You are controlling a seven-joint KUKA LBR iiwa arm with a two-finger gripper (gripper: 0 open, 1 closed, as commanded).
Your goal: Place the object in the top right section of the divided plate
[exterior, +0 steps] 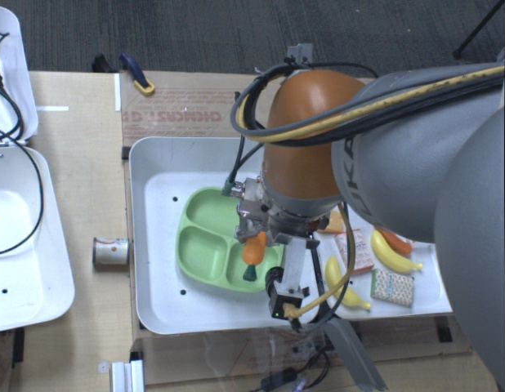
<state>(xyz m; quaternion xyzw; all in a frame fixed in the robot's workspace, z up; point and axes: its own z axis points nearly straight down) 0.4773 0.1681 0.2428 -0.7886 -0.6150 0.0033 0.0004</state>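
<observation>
A light green divided plate (205, 247) lies in the right-hand white bin (154, 186), left of its middle. An orange carrot with a green stem end (253, 254) sits at the plate's right side, over the compartment nearest the arm. My gripper (257, 233) is directly above the carrot, at its upper end, and the grey wrist and orange band cover most of it. I cannot make out whether the carrot rests on the plate or hangs just above it. The arm hides the plate's far right rim.
Two yellow bananas (348, 291) (395, 252), a patterned packet (393, 287) and a flat box (356, 250) lie in the bin's right part. A small can (111, 251) lies between the bins. The left bin (24, 300) holds a black cable (15, 129).
</observation>
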